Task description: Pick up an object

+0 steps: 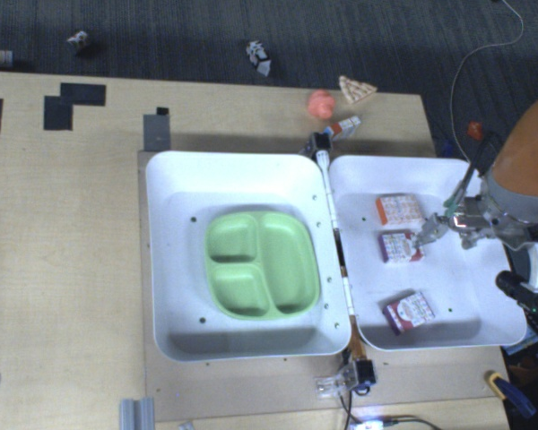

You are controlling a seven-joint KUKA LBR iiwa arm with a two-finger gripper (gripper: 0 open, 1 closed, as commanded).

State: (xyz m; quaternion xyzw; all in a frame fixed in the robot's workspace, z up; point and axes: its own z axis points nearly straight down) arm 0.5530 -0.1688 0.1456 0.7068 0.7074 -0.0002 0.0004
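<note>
The hand (pixel 430 231) hovers in the right bin (pixel 484 325), just beside the middle carton (pixel 398 245); whether it is open or closed cannot be told. Two other cartons lie apart. A green tray (pixel 260 262) sits in the left bin (pixel 175 240).

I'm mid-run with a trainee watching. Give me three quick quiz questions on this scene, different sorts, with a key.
1. True or false: the pale green divided plastic tray lies in the right white bin.
2. How many small printed cartons lie in the right white bin?
3. Which carton is nearest the arm's hand? A) the orange-and-white top carton B) the purple-and-white middle carton C) the dark red bottom carton

Key:
1. False; it lies in the left white bin.
2. Three.
3. B; the hand hovers at its right edge.
</note>
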